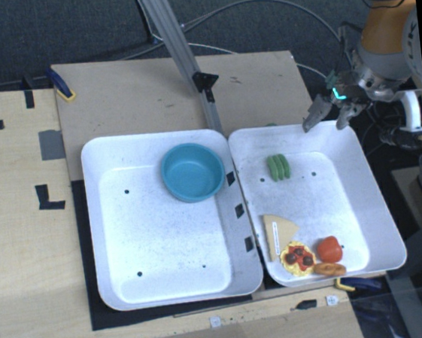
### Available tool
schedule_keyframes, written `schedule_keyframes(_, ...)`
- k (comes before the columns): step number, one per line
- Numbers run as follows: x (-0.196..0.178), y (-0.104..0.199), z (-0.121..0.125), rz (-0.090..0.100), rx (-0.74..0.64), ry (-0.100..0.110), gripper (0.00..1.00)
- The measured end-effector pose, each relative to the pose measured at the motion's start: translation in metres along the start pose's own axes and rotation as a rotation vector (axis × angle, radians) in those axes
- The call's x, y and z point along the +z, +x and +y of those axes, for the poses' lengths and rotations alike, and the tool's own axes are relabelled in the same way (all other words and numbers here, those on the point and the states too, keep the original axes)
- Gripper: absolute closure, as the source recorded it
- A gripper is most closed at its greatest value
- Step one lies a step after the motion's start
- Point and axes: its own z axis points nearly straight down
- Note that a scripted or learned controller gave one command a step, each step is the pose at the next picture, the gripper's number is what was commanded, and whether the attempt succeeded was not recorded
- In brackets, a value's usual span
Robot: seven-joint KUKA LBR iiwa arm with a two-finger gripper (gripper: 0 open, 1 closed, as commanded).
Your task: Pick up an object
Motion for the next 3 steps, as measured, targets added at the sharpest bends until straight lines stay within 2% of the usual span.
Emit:
schedule_keyframes(1, 0.0, 0.0, 0.0, 0.0, 0.0, 0.0, 0.0)
schedule_keyframes(2, 0.06, 0.007, 0.004, 0.001, 0.0, 0.005, 0.0)
schedule_keyframes(3, 0.105, 0.011, -0.001, 0.001, 0.0, 0.004, 0.0)
